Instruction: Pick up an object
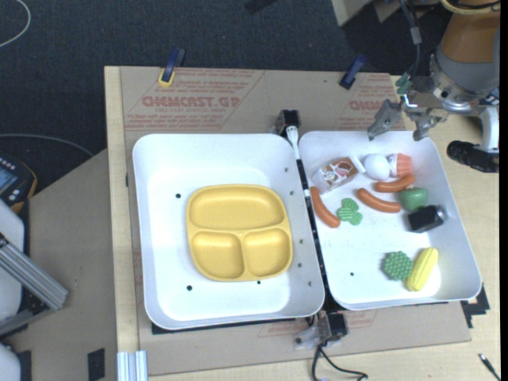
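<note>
The gripper (pixel 402 125) is hovering with its fingers spread and nothing between them, above the far edge of the right bin (pixel 456 280). Toy food is lying scattered in that bin: a corn cob (pixel 422 268) near the front right corner beside a green broccoli piece (pixel 397 265), and sausages (pixel 379 200) toward the middle. The corn cob is looking light, stiff and smooth plastic, so pinching across its narrow middle is probably suiting best. The left bin (pixel 155 236) is carrying a yellow divided tray (pixel 238 231).
</note>
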